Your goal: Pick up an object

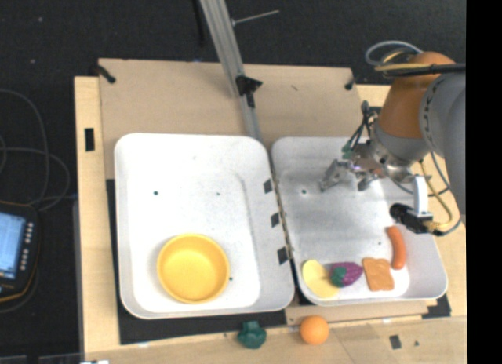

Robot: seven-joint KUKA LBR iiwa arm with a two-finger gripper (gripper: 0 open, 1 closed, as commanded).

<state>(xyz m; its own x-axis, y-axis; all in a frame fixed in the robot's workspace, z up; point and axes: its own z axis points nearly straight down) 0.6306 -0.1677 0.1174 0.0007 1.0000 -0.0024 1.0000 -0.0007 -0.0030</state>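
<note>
Even overhead light falls across the bench (180,96), bright enough to wash the two white bins nearly featureless; the left bin (188,190) loses surface detail to mild overexposure. The gripper (345,176) casts a faint grey shadow on the right bin (329,213) floor directly beneath it. Far to its lower left, the yellow bowl (193,267) shows soft shading along its inner wall. The surrounding floor drops to near black. The frame is soft and grainy throughout, with small objects below the gripper lacking crisp edges.
</note>
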